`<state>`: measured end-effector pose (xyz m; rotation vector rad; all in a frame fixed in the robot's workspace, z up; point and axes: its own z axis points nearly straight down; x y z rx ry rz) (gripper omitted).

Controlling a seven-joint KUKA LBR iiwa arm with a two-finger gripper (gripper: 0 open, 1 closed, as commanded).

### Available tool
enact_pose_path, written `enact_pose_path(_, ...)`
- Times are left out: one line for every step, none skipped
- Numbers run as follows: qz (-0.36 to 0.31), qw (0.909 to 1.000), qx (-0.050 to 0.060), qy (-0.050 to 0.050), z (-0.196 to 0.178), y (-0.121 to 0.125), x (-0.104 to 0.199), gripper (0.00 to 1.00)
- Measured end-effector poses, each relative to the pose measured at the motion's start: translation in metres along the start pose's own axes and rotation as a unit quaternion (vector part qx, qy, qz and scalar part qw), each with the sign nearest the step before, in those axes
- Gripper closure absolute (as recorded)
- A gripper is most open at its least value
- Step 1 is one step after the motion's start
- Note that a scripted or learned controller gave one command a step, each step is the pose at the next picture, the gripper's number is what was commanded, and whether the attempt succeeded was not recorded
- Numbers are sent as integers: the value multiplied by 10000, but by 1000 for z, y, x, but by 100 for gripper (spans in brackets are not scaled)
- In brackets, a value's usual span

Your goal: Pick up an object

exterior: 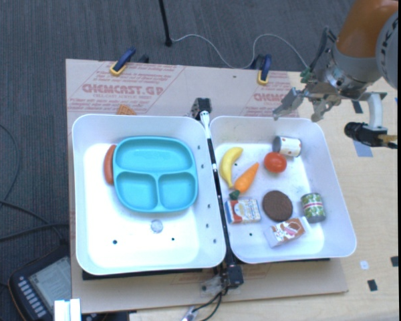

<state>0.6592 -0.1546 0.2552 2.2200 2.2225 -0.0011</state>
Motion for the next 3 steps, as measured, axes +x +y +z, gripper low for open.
enact_pose_path(6,10000,22,5,154,-42,-22,0)
enact_pose_path(4,10000,4,-1,142,-40,-22,100)
enact_pose_path(-8,10000,-3,2,88,-43,40,100)
